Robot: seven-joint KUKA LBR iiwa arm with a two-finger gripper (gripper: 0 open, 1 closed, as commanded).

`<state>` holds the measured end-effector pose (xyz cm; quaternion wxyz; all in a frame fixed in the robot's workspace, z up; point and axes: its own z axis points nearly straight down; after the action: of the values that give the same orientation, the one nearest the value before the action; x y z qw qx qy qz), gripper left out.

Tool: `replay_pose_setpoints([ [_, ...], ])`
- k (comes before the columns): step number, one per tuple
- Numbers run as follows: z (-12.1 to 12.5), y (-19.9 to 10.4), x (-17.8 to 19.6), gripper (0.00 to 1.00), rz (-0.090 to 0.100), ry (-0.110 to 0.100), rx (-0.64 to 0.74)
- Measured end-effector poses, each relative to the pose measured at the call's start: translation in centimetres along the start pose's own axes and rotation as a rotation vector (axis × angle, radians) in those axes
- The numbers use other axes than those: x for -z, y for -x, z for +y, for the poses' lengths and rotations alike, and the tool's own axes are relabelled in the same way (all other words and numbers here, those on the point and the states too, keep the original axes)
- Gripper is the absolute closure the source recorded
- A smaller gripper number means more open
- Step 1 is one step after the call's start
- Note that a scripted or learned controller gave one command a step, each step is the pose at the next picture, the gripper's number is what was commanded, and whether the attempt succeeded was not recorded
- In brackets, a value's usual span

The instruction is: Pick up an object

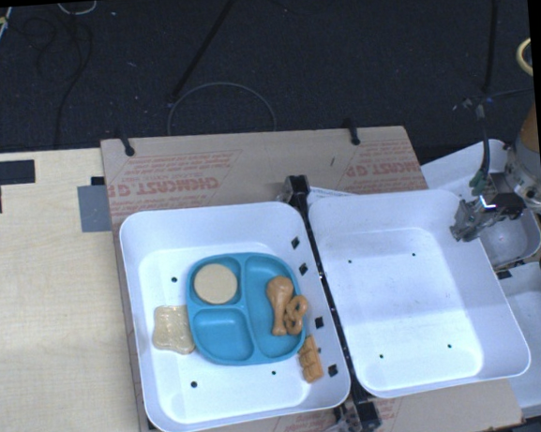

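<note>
fingers (467, 219): at right bin (426, 375) rim, state unclear | blue tray (230, 341): left bin (152, 258)

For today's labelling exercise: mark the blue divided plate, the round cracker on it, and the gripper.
blue divided plate (227, 341), camera view, bare lower-left compartment.
round cracker (214, 283), camera view, its centre.
gripper (466, 222), camera view, its tip.
</note>
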<state>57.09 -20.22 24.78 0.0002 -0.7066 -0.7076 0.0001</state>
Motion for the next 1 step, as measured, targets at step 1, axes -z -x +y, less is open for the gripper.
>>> replay_pose_setpoints([
  [1,0.10,-4.23,-0.34,1.00,0.001,-0.003,0.002],
])
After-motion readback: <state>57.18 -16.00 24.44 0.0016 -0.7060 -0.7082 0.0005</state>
